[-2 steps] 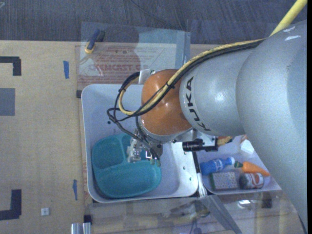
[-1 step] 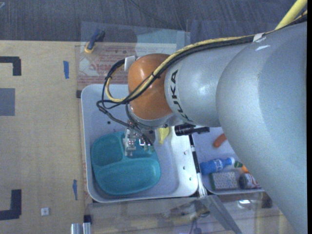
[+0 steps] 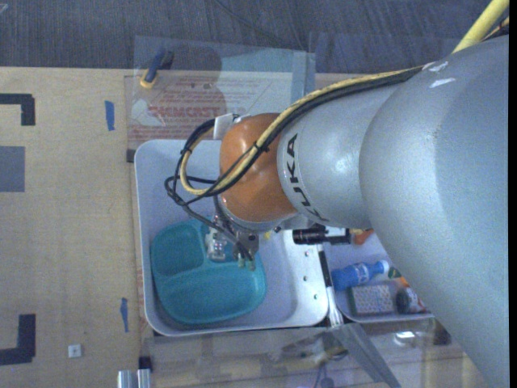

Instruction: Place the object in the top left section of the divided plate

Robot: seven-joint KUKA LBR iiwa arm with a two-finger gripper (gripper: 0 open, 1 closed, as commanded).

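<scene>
Grey arm (image 3: pixel 420 176) overhead, gripper (image 3: pixel 230 249) grip unreadable, over glossy teal divided plate (image 3: pixel 206 285), left white bin (image 3: pixel 153 184).

Two bins are set side by side on the table (image 3: pixel 65 241). In the left bin (image 3: pixel 149 184), the divided plate (image 3: pixel 206 289) is placed toward the 7 o'clock corner, close to the near rim. Over the plate's 12 o'clock edge the gripper (image 3: pixel 230 250) is positioned, with the arm (image 3: pixel 388 160) extending toward 2 o'clock. In the right bin (image 3: pixel 380 318), a bottle (image 3: pixel 359 273) is found at 12 o'clock of a small block (image 3: pixel 371 299).
</scene>
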